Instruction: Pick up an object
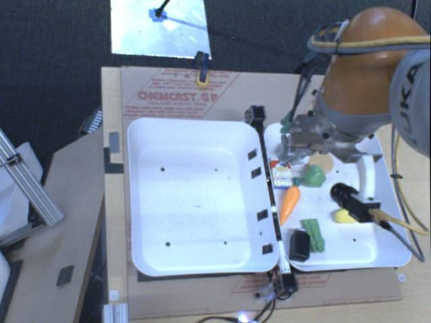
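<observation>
Camera view from above takes in a table (168, 93) carrying two shallow white bins side by side. Every loose thing lies in the right white bin (387, 247), toward the table's right edge. The grey arm with its orange band (377, 39) leans over that bin's far half. The gripper (289, 155) hangs low by the wall that meets the left white bin (195, 133). Whether it is open or closed on anything I cannot tell, since the wrist hides too much.

Just beneath it sits a small white box with coloured print (283, 177), and just beside that is a lumpy green thing (314, 175). An orange plastic carrot (289, 204) lies tilted, nearer the table's front edge. A flat green block (313, 235) and a black block (300, 245) lie close together by the bin's front corner.

I judge the arm stands this low and this close to the dividing wall because it is going for the small white box. The crowding there could send the grasp onto the wall or the green lump instead.
</observation>
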Controlling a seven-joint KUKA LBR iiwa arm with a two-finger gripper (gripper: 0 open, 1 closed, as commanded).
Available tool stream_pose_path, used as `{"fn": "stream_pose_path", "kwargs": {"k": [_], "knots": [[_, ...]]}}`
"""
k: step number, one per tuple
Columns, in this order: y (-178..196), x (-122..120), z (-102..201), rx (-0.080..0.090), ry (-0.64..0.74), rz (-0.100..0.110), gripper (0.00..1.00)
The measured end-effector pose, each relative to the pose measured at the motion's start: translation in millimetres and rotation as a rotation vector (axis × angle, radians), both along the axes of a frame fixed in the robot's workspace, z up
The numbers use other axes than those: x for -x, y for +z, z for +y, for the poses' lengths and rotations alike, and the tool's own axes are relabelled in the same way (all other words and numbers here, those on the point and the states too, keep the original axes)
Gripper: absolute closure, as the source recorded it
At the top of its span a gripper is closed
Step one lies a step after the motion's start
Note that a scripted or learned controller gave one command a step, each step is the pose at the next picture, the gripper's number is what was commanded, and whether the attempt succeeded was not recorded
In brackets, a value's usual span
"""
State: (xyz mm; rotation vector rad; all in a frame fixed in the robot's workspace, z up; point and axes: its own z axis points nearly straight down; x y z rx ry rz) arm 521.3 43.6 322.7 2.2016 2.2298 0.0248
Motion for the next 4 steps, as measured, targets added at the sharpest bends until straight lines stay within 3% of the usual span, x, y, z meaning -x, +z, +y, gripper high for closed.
{"fn": "stream_pose_path", "kwargs": {"k": [1, 2, 3, 4], "knots": [[39, 11, 104, 0.001, 0.002, 0.011, 1.0], [15, 7, 169, 0.003, -0.002, 0.017, 1.0], [51, 36, 192, 0.002, -0.004, 0.013, 1.0], [78, 35, 184, 0.003, -0.007, 0.013, 1.0]]}}
